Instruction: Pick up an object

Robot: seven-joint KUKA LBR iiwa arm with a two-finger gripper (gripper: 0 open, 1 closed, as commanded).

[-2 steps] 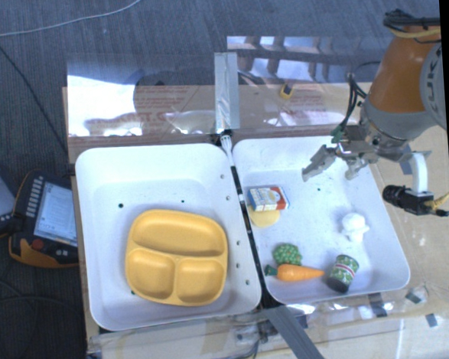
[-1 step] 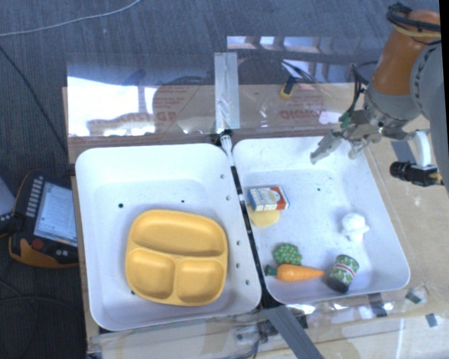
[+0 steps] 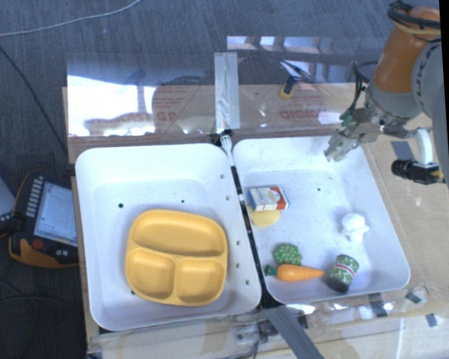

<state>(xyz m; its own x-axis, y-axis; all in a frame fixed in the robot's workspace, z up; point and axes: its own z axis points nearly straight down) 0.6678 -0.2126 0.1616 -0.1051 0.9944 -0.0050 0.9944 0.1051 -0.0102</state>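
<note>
Approach step is judged in hand: nothing is held. The gripper (image 3: 336,152) is seen over the right bin (image 3: 389,225) at its far right corner. Candidate objects lie nearer: carton (image 3: 267,199), white ball (image 3: 353,223), carrot (image 3: 300,272), can (image 3: 341,272). A descent over one object is called for next.

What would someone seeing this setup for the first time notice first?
Probably the big yellow divided plate lying in the left bin. Next, the small toys in the right bin, such as the orange carrot near its front edge, and the gripper above that bin's far right corner.
</note>
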